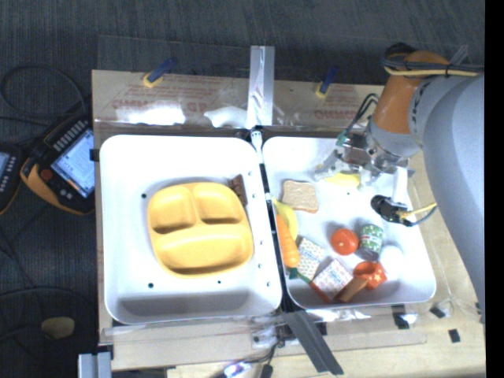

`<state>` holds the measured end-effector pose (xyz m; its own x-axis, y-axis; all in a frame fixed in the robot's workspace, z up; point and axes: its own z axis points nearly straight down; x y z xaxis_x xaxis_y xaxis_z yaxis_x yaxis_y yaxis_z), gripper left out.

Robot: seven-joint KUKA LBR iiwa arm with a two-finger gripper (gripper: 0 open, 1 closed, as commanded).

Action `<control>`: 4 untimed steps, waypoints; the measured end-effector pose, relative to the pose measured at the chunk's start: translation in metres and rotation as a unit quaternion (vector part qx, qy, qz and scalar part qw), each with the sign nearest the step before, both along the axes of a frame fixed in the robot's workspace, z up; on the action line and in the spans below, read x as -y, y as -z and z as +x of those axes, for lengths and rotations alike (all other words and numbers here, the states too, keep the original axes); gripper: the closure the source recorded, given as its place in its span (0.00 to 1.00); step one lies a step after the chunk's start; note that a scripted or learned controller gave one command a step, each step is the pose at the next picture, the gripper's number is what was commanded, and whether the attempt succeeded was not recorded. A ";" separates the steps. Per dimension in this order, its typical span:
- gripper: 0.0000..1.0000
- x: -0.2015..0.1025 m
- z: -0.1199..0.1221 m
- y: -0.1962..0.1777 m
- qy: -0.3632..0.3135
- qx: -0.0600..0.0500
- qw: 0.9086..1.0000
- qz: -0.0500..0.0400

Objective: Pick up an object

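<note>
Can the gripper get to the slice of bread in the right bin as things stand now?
Probably yes. The slice of bread lies flat with nothing on top of it, and the gripper hangs close by over the same right bin.

Grey arm (461,156), orange wrist band (396,105)

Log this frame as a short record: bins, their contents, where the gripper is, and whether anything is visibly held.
left bin: holds a yellow divided tray
right bin: holds toy food, including a bread slice, tomato, carrot and small can
gripper: low over the far right part of the right bin, beside a pale yellow item
finger state: cannot tell
held object: none visible between the fingers
task status: pick not yet shown as done
</note>
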<state>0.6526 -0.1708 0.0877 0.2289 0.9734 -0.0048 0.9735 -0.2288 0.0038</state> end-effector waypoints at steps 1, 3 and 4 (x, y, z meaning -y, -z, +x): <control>1.00 0.000 0.000 -0.009 -0.001 -0.001 1.000 -0.001; 0.00 0.018 -0.017 -0.006 0.025 -0.003 1.000 0.001; 0.00 0.028 -0.092 -0.003 -0.056 0.005 0.998 0.003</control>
